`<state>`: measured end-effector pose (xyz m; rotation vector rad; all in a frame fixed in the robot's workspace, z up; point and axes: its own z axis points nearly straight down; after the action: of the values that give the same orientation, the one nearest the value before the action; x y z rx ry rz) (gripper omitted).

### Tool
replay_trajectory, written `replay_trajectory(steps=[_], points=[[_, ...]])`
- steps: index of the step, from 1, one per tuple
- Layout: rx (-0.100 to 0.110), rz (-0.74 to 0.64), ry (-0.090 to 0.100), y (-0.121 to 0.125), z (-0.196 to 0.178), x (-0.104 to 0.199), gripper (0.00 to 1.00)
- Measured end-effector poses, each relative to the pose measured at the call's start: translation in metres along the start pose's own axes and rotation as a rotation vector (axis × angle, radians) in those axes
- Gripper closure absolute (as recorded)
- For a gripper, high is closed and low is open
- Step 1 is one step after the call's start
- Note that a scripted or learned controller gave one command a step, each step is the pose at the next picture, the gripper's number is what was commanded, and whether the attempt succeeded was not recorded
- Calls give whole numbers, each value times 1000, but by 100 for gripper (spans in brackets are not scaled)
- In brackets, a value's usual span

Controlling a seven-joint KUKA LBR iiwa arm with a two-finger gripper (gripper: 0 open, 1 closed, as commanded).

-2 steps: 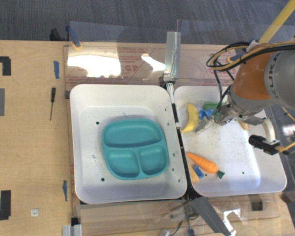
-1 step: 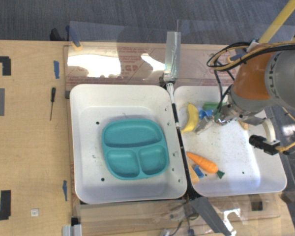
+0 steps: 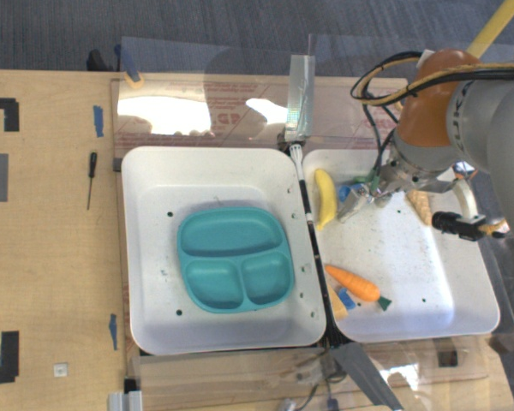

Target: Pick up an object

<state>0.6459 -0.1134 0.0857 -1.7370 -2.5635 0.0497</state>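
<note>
My gripper is low in the upper left part of the right bin, just right of a yellow banana that lies along the bin's left wall. A small blue and green thing sits right by the gripper tip, and I cannot tell whether it is held. An orange carrot with a green end lies near the bin's front left, with a small blue piece beside it. A tan object lies right of the gripper, partly under the wrist.
The left bin holds a teal divided plate in its middle. A low wall separates the two bins. The right half of the right bin's floor is bare. A screwdriver lies on the bench at left.
</note>
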Motion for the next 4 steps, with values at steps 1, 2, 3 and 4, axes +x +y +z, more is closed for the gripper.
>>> replay_trajectory(steps=[1,2,3,4], points=[[6,94,12,6,0,-3,0],[-24,97,-4,-5,-39,-40,0],[-35,245,-7,3,0,-36,0],[-36,264,-11,20,-1,6,0]])
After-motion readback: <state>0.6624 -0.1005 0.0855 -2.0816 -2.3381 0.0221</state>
